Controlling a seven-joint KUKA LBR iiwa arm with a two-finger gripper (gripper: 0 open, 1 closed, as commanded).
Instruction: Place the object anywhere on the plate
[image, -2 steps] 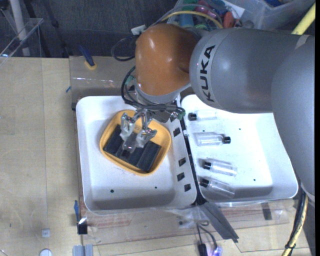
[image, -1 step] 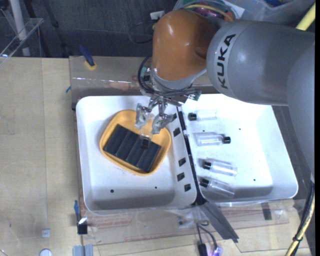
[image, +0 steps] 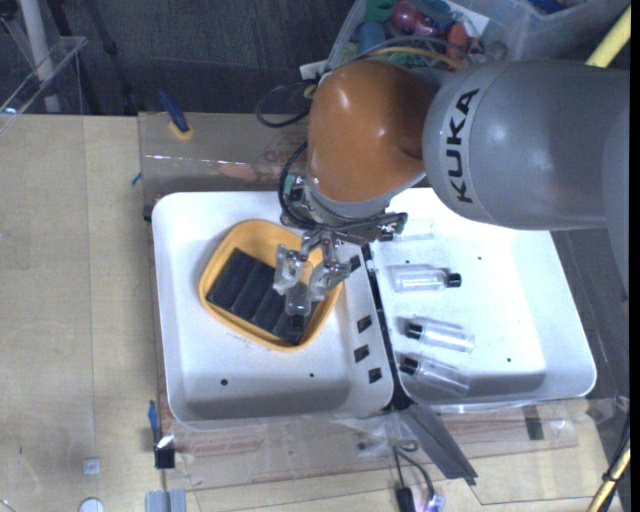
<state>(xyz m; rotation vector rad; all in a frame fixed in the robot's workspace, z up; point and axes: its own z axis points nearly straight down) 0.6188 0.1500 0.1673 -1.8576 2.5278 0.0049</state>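
Pale wooden worktop is carrying two white bins; the left bin is holding a yellow plate with a dark ridged object lying on it. Just above, the tool is hanging; whether it is clenched or released, I cannot tell. Lifting straight up, slowly, should be leaving the object settled inside the plate's rim.

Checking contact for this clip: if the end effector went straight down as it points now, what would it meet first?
Most likely the black object lying on the yellow plate in the left bin. The end effector hangs right above it; height from this view is unclear.
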